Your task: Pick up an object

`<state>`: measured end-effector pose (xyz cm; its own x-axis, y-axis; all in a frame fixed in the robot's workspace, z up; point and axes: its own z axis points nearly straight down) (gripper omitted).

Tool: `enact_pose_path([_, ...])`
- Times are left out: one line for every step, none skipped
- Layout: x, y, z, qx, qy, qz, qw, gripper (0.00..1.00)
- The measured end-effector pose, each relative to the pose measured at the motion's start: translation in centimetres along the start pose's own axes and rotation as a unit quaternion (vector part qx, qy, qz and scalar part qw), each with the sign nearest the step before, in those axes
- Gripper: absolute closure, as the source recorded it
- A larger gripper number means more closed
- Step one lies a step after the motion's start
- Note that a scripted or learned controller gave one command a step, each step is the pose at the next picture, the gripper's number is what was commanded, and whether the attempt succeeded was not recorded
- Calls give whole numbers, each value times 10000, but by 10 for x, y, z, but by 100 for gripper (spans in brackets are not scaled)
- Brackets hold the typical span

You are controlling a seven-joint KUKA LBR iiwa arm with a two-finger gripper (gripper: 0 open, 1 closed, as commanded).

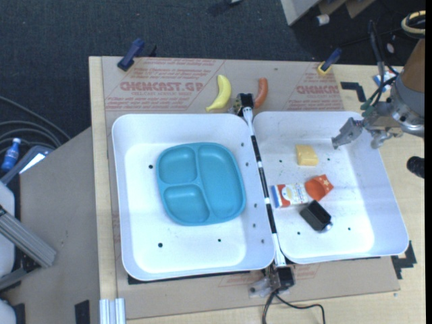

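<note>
Four small objects lie in the right-hand shallow white bin [378, 241]: a pale yellow block that looks like a cheese wedge [306, 156] towards the far middle; an orange-red crumpled piece [319, 187] nearer the front; a flat white and red carton with a blue end [287, 195] just left of it, touching or nearly touching it and lying close to the divider between the bins; and a small black box-shaped item [315, 216] just in front of those two, tilted on the floor of the bin; all four rest on the white surface, none lifted; the grey two-finger gripper [356, 132] sits over the far right part of this bin, to the right of the yellow block and apart from it; its fingers look spread, one grey finger [343, 135] pointing out to the left, with nothing between them; the arm enters from the right edge above the bin's rim; the left-hand shallow white bin [128, 201] holds a turquoise plastic plate with three compartments [201, 182], lying flat near its middle; beyond both bins, on the brown board [162, 83], a yellow toy banana [219, 93] and an orange sausage-shaped toy [260, 92] lie near the far end of the divider.
</note>
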<state>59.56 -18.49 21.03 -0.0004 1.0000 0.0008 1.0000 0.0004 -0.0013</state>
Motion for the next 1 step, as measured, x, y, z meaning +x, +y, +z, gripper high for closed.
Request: enact_pose_path([-7, 47, 93, -2, -5, -6, 10000, 0])
